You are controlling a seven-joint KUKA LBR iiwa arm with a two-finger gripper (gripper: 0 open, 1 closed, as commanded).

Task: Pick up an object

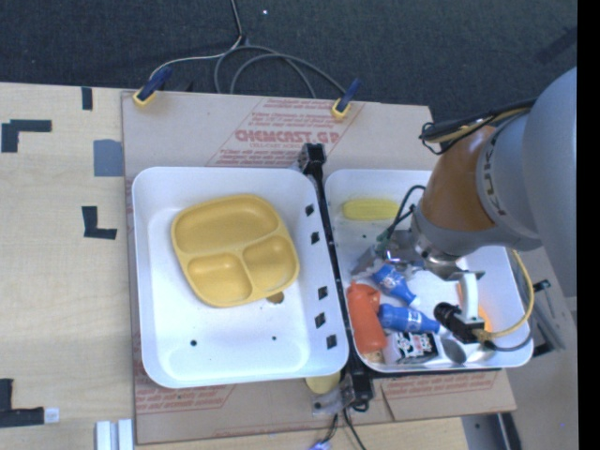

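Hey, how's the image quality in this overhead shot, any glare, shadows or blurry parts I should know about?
Camera view: lighting is even and fairly soft; the white left bin looks bright, slightly washed out, with a mild shadow beside the yellow divided plate. The arm, close to the lens, is soft and out of focus. The small items in the right bin are coarse and hard to resolve.

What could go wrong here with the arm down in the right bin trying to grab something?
The right bin is crowded: the orange cylinder, blue pieces and black-and-white item lie touching, so the gripper could nudge or pinch several at once. The arm hides where its fingers sit, so a miss would be hard to spot. A yellow cable loops nearby and might snag.
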